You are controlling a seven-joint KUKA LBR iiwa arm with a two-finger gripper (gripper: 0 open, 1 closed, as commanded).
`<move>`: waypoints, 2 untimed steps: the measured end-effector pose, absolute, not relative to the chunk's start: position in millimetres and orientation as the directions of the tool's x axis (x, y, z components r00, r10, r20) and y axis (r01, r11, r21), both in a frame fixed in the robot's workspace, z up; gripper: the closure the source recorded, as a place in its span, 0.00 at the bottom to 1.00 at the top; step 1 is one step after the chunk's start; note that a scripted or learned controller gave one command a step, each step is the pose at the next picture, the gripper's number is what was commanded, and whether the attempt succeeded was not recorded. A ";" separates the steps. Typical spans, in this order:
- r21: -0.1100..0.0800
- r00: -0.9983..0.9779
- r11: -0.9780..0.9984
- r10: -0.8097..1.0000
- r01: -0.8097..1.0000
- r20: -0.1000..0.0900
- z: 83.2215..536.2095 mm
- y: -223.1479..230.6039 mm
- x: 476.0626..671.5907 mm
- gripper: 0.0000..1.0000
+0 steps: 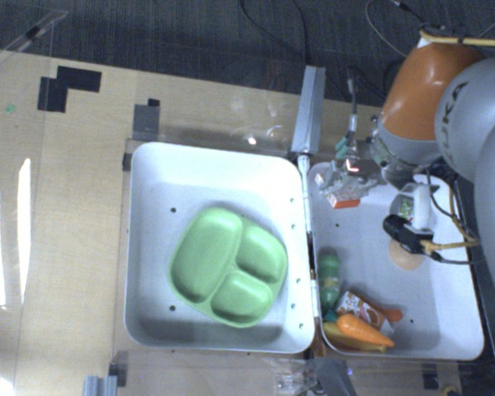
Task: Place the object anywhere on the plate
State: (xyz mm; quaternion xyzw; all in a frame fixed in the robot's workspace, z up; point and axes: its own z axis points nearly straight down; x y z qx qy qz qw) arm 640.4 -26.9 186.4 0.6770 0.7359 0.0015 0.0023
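Pre-grasp step: gripper (347,181) hovers over right bin (444,329) far corner, finger state indeterminable; toy carrot (363,331) lies by near wall, green divided plate (228,267) in left bin (153,227) awaits; next requires descent onto carrot.

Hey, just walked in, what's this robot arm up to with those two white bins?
The arm reaches in from the right, its gripper over the far left corner of the right bin. The green three-compartment plate lies in the left bin with nothing on it. A carrot, a green item and a small packet lie along the right bin's near left side. Whether the gripper holds anything is unclear.
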 end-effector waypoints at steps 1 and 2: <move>0.003 0.030 -0.030 1.000 1.000 0.001 185.0 68.7 598.8 1.00; 0.002 0.027 -0.027 1.000 1.000 0.001 184.6 98.4 545.9 1.00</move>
